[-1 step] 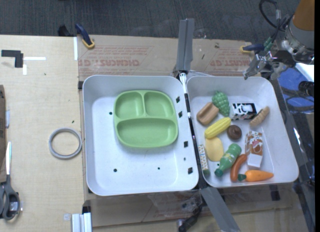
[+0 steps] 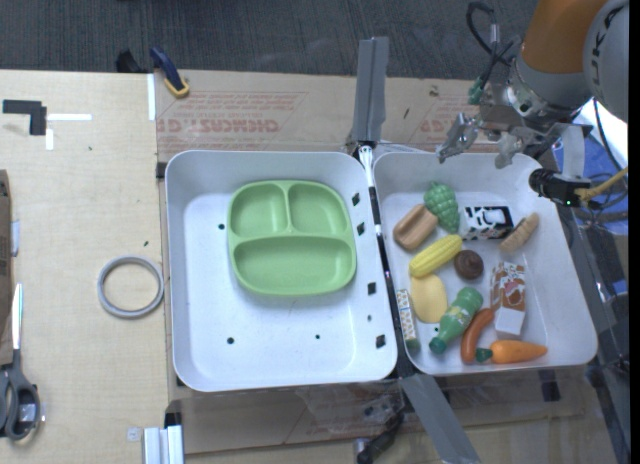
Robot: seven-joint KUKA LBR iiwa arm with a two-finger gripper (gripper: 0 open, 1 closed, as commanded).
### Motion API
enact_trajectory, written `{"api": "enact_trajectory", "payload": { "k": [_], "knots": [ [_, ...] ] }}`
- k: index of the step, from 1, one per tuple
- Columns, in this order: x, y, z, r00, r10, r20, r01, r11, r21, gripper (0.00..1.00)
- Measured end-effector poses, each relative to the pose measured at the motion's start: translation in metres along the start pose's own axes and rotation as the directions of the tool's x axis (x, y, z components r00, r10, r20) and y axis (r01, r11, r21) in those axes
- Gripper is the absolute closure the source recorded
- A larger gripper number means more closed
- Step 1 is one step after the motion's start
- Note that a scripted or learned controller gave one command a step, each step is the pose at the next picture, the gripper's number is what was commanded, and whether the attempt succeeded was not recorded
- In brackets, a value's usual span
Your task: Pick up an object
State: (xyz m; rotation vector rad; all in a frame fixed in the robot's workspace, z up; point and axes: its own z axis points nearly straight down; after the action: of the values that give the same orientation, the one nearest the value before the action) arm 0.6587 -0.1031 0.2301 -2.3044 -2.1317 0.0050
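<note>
My gripper (image 2: pixel 482 146) hangs open over the back rim of the right bin (image 2: pixel 582 282), with nothing between its spread fingers. Below it in that bin lie several toy foods: a green bumpy vegetable (image 2: pixel 441 204), a hot dog bun (image 2: pixel 412 226), a black-and-white carton (image 2: pixel 487 221), a bread stick (image 2: pixel 520 233), a corn cob (image 2: pixel 436 255), a brown ball (image 2: pixel 468 265), a yellow fruit (image 2: pixel 429 298), a green bottle (image 2: pixel 457 316), a juice box (image 2: pixel 508 297) and a carrot (image 2: pixel 515 352). The gripper touches none of them.
The left bin (image 2: pixel 200 332) holds a green divided plate (image 2: pixel 292 236). On the bench at left lie a grey tape ring (image 2: pixel 130 285) and scissors (image 2: pixel 16 394). A blue clamp (image 2: pixel 170 71) sits at the back. A grey post (image 2: pixel 371 92) rises between the bins.
</note>
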Motion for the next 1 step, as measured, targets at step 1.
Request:
{"api": "enact_trajectory", "payload": {
  "k": [1],
  "knots": [
    [0.0194,-0.0082,0.0216,0.991,-0.133,0.001,0.133,0.991,-0.002,0.0]
  ]
}}
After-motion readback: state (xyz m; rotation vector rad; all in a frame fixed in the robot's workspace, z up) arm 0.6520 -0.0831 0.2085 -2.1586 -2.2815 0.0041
